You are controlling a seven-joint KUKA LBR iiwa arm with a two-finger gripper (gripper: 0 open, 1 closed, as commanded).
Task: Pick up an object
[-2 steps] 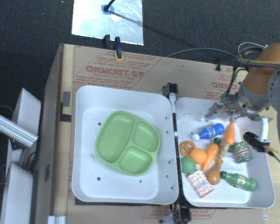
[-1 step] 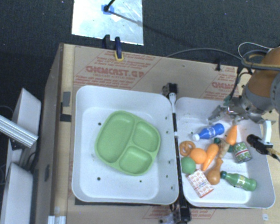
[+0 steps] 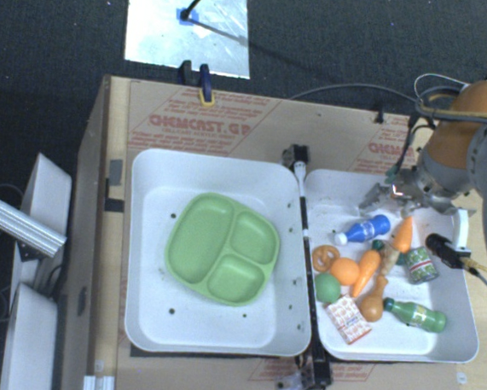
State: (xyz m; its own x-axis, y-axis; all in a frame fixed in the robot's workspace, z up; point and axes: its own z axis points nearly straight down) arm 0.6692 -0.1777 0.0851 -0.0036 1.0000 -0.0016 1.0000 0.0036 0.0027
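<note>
Target candidates sit in a cluster in the right bin (image 3: 470,336): blue bottle (image 3: 365,229) lying tilted near the bin's upper middle, carrot (image 3: 403,234) just right of it, pretzel (image 3: 325,258), orange ball (image 3: 345,271), green ball (image 3: 328,288), second carrot (image 3: 367,268), a tan pear-shaped piece (image 3: 373,302), small dark can (image 3: 421,267), green bottle (image 3: 416,314) lying flat toward the lower right, red-white checkered packet (image 3: 348,319) at the bottom

Gripper (image 3: 395,192) hovers over the upper part of that bin, just above the blue bottle and carrot; nothing visible between its fingers, cannot tell whether they are apart or together at this angle

Judgement: step is the approach to a grasp. Blue bottle is nearest and has free space on its upper left, so it looks like the best pick; come straight down, span its narrow width, avoid clipping the carrot beside it. Items in the middle touch each other, so a grab there risks a slip or a double pick

Left bin (image 3: 151,224) holds a green divided tray (image 3: 221,248), three compartments, no items seen in them
</note>
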